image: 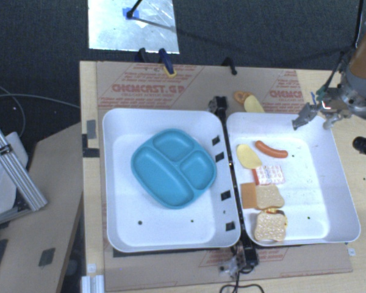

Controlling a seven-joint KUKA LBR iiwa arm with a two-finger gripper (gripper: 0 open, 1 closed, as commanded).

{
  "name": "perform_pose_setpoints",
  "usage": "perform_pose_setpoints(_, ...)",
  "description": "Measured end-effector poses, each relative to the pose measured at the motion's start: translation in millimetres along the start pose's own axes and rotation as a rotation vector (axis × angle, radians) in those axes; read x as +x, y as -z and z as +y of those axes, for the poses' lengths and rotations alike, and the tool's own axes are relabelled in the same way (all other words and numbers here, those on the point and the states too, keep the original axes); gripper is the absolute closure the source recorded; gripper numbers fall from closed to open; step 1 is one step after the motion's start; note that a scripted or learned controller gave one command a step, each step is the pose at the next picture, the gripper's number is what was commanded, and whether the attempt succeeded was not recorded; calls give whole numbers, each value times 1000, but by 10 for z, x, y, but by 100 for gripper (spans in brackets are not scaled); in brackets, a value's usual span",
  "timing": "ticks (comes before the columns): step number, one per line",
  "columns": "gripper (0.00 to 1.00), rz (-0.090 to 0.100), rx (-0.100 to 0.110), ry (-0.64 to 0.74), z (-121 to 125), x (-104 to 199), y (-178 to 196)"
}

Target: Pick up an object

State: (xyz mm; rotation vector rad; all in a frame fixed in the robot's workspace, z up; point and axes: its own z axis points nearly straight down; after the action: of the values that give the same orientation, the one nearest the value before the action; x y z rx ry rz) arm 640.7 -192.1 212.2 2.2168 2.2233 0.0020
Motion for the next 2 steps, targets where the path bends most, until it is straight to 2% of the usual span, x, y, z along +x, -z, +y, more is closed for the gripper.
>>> perform_pose_setpoints(1, 0, 7, -16, 17, -497, 1602, 1466)
perform_pose_setpoints(2, 0, 4, -19, 7, -806, 2128, 2958)
